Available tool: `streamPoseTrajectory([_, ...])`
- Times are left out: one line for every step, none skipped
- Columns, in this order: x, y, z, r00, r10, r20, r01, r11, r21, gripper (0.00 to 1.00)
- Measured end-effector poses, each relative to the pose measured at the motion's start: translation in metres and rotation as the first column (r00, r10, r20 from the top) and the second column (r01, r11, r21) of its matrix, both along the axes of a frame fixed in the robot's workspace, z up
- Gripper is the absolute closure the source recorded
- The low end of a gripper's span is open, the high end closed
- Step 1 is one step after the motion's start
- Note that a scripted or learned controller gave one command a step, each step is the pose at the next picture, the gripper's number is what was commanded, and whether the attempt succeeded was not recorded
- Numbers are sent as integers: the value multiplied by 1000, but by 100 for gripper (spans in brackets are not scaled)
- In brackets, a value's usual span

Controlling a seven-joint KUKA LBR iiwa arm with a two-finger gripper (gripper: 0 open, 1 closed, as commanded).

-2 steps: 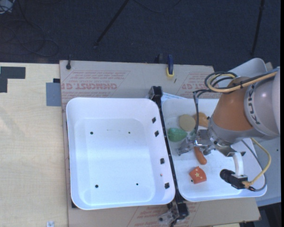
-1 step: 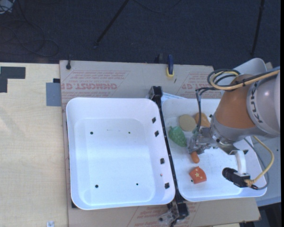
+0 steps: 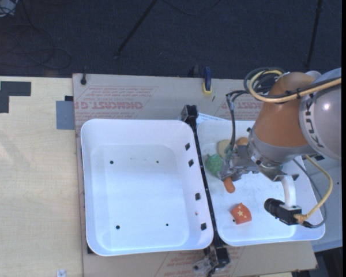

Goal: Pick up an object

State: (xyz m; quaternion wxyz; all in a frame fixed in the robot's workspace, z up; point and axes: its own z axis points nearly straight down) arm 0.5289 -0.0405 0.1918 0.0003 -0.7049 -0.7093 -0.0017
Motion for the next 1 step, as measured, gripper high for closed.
streamPoseTrajectory([-55,101,21,1000,2,-7,-2,1000,-1,100])
